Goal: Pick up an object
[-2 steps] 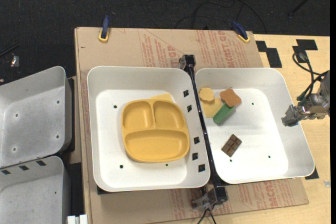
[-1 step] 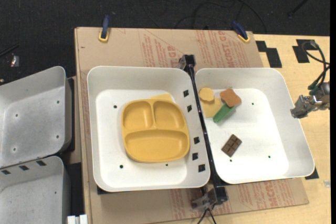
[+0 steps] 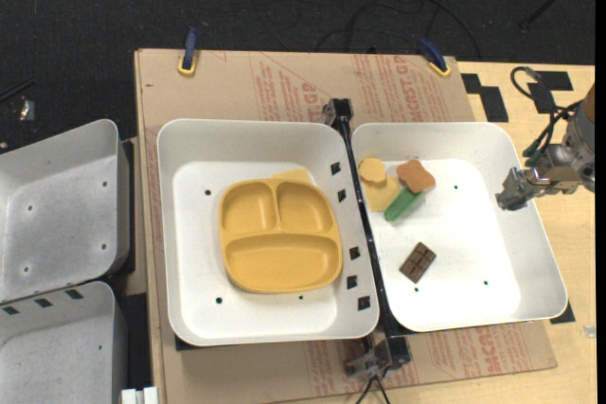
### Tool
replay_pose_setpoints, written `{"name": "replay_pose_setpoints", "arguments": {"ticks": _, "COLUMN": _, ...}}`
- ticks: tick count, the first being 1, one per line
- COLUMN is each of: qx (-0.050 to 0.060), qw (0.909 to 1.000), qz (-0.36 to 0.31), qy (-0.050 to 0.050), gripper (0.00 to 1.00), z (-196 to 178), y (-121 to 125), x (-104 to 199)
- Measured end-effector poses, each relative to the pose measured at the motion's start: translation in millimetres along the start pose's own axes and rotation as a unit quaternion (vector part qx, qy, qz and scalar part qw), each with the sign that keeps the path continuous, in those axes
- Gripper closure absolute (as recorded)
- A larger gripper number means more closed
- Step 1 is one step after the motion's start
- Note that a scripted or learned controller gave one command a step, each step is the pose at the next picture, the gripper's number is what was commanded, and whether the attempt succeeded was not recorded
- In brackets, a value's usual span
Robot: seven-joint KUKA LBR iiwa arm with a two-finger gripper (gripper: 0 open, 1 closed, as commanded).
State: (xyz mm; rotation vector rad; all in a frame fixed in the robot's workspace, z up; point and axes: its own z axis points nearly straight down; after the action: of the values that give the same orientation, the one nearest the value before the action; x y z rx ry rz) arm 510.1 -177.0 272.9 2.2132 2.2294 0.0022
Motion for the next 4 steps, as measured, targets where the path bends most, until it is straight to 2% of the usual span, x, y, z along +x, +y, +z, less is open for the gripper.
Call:
{"name": "replay_pose_setpoints", "arguments": {"ticks": 1, "qx": 0.0, "qw": 1.0, "qz": 0.0, "qy": 0.0, "gripper": 1.0, "z": -2, "y": 7, "x": 48}}
{"name": "replay_pose_setpoints", "arguments": {"ticks": 3, "qx": 0.001, "qw": 1.0, "qz": -0.001, "qy": 0.0, "gripper": 1.0, "z": 1, "y": 18, "x": 162}}
{"name": "replay_pose_setpoints", "arguments": {"ticks": 4, "qx": 0.002, "qw": 1.0, "qz": 0.0, "qy": 0.0, "gripper": 1.0, "z": 25, "y": 24, "x": 212}}
